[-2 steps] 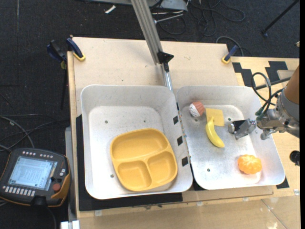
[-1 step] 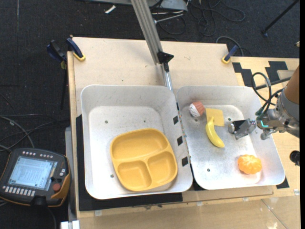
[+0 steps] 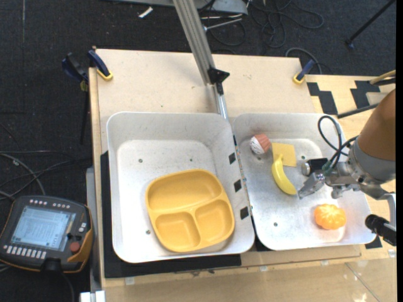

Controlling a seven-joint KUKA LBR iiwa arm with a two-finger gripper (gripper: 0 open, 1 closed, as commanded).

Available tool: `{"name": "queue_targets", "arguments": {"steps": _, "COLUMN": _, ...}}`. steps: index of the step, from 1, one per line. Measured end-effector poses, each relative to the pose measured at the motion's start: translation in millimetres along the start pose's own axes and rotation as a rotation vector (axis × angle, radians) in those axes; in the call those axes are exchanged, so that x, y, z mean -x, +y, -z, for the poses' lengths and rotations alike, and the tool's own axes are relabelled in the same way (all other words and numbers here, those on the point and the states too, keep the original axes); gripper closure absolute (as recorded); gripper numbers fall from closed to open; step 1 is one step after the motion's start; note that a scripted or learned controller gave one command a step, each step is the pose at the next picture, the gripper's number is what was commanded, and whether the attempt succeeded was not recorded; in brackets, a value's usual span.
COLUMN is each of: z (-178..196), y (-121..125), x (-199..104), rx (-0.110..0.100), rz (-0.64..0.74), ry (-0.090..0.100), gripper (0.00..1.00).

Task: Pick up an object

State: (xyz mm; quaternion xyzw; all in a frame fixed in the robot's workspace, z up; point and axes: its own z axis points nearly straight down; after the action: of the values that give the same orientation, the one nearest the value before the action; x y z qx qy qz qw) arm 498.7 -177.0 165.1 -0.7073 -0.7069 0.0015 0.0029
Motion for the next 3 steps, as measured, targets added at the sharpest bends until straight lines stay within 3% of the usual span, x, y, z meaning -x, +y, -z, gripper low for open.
{"name": "queue_targets", "arguments": {"steps": 2, "z": -69.9, "y": 2.2, "x": 4.4, "rx": 0.007, "rz": 0.000, "ry": -0.002, "gripper": 0.00}}
{"name": "queue_targets", "arguments": {"steps": 3, "z": -58.8, "y": 2.9, "x": 4.3, "rx": 0.010, "rz": 0.001, "ry": -0.003, "gripper": 1.00}}
